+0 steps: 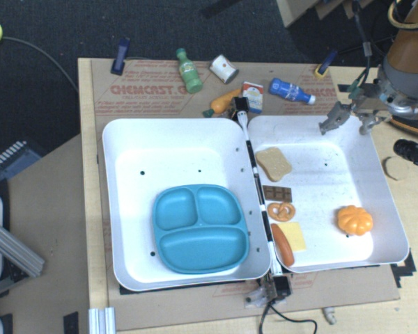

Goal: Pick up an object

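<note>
Camera view: gripper (348, 119) hangs above the right bin's (376, 252) far edge, fingers spread, grasping nothing. Toy pumpkin (354, 220), orange, ribbed, sits near that bin's right wall. Bread slice (274, 163), chocolate bar (276, 193), pretzel (281, 211), hot dog (283, 245) line its left side.

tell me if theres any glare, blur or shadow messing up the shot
Camera view: even, soft light, mildly soft focus throughout; the left bin is bright near its rim but not blown out; faint shadows sit under the blue plate and orange pumpkin; the gripper looks slightly blurred.
</note>
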